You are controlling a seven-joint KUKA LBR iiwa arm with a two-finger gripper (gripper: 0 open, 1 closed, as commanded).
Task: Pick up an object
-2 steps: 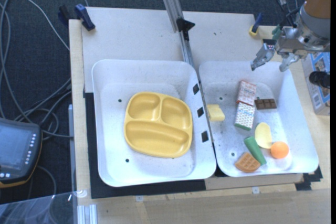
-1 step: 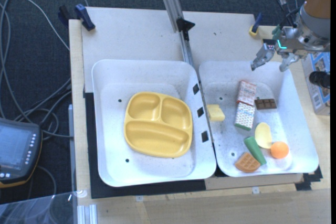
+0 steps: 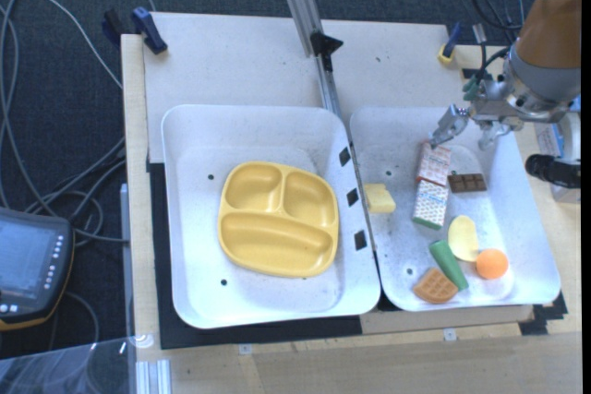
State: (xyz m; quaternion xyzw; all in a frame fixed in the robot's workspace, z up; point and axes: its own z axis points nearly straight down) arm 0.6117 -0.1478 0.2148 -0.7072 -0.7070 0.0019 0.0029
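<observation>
Two shallow white bins are seen from above, side by side on a bench. The left bin holds a yellow divided plate. The right bin holds a yellow block near its left wall, a red and white carton, a brown chocolate bar, a green stick, an orange ball and a waffle. The gripper is held over the bin's far end, jaws spread apart with nothing between them, just beyond the carton.
</observation>
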